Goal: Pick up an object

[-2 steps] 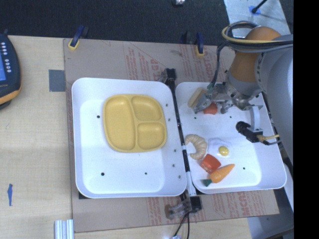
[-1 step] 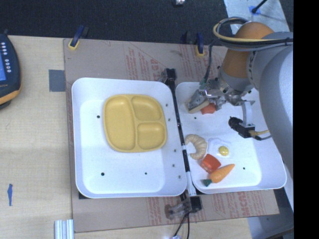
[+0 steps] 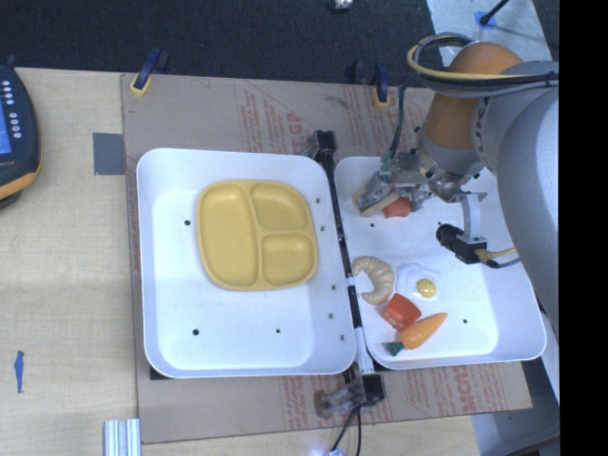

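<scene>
Carrot [image 3: 423,330] long axis tip up-right, end effector [image 3: 394,190] finger state can't tell

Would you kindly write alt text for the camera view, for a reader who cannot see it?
The gripper is low at the right bin's far end by a red item. A croissant, egg and carrot lie nearer; the left bin holds a yellow tray.

Bins [image 3: 161,255]: smooth white plastic, slight sheen. Divided plate [image 3: 256,234]: matt yellow plastic. Bench [image 3: 66,283]: pale wood grain; printed brown cardboard sheet [image 3: 247,112] under bins.
</scene>
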